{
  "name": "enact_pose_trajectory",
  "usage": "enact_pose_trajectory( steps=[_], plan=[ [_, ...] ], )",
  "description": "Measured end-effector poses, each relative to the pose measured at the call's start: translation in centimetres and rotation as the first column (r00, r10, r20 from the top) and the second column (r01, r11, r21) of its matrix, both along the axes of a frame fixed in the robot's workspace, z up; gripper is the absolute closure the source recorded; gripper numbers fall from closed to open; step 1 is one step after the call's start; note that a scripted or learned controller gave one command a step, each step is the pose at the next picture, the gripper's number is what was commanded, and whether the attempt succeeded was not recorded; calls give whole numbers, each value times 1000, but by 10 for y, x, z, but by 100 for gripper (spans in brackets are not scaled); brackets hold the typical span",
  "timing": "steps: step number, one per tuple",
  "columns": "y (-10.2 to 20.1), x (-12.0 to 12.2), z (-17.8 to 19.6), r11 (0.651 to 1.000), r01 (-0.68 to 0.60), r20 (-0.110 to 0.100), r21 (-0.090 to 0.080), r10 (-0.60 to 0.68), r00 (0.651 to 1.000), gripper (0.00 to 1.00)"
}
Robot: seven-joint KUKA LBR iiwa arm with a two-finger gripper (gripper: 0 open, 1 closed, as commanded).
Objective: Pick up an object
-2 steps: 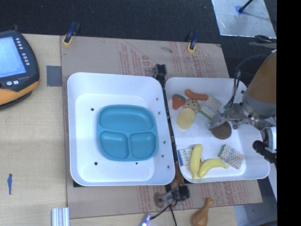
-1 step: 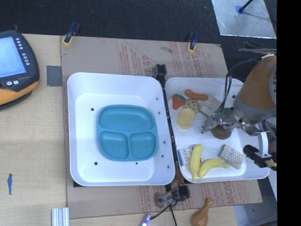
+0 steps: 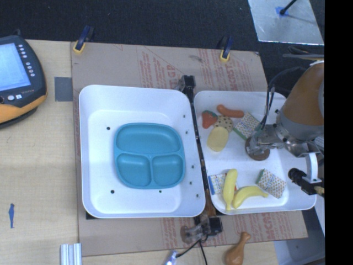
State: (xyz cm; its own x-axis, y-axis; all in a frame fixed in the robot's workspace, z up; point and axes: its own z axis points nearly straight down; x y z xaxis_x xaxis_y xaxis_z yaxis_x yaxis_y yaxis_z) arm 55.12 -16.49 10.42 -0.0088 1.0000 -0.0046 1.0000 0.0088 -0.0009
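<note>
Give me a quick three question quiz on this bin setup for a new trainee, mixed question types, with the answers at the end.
1. True or false: the blue divided plate lies in the left bin.
2. Which bin is the claw over? A) left B) right
3. Fill in: the two yellow bananas lie near the ____ edge of the right bin, as the camera sees it.

Key: 1. true; 2. B; 3. bottom

blue divided plate (image 3: 149,154) in left bin (image 3: 88,148) | teach pendant (image 3: 16,76) far left
</note>
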Motion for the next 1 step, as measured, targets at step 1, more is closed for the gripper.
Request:
enact_pose_trajectory(
  steps=[1],
  plan=[
    [0, 0, 0, 1000, -1, 0, -1, 1, 1000, 0]
  ],
)
